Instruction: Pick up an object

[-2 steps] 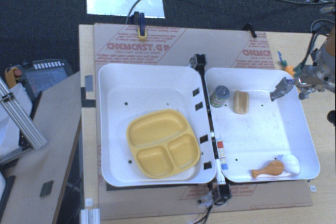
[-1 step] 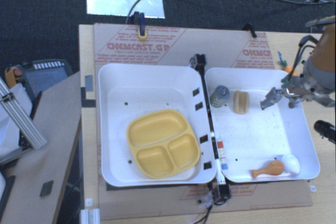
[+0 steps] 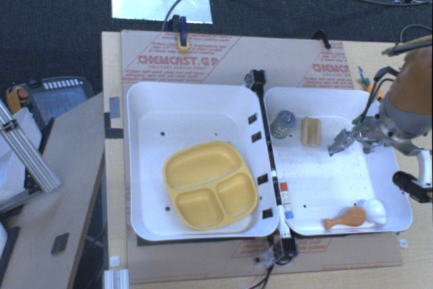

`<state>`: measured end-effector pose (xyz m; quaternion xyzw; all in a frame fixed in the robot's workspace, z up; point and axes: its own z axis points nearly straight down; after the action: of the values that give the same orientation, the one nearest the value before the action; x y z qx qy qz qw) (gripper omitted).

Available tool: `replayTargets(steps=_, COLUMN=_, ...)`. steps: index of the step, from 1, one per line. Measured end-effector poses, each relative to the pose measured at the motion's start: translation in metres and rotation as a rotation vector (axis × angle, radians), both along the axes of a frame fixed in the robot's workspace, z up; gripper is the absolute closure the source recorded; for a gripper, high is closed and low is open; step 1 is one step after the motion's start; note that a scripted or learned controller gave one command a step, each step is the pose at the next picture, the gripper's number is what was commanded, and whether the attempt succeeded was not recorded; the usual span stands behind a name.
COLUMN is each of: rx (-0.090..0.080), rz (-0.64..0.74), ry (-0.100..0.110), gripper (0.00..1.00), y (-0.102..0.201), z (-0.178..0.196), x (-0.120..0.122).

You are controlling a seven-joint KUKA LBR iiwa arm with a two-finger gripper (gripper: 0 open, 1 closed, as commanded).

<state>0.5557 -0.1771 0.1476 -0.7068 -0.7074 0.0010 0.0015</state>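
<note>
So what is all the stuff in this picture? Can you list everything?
White bins: two, white, side by side on the bench.
Divided tray: one, yellow, three compartments, in the left bin.
Small can: one, greenish-grey, upper left of the right bin.
Tan block: one, tan, just right of the can.
Toy drumstick: one, tan-orange, near the front wall of the right bin.
White round object: one, white, beside the drumstick; what it is I can't tell.
Cardboard sheet: one, brown with red lettering, under the bins.
Yellow clamp: one, at the cardboard's back edge.
Gripper: one, grey, over the right bin near the block, holding nothing.
</note>
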Motion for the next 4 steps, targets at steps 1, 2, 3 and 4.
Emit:
replayTargets(steps=1, rx=0.001, rz=0.0, ry=0.0, gripper=0.0, y=0.002, z=-0.061, x=-0.007)
replayTargets(steps=2, rx=-0.002, rz=0.001, ry=-0.007, gripper=1.0, y=0.001, z=-0.046, x=-0.004)
replayTargets(steps=3, rx=-0.003, rz=0.003, ry=-0.012, gripper=1.0, y=0.003, z=0.018, x=-0.005)
replayTargets(steps=4, rx=-0.004, rz=0.003, ry=-0.013, gripper=1.0, y=-0.002, z=0.081, x=-0.003)
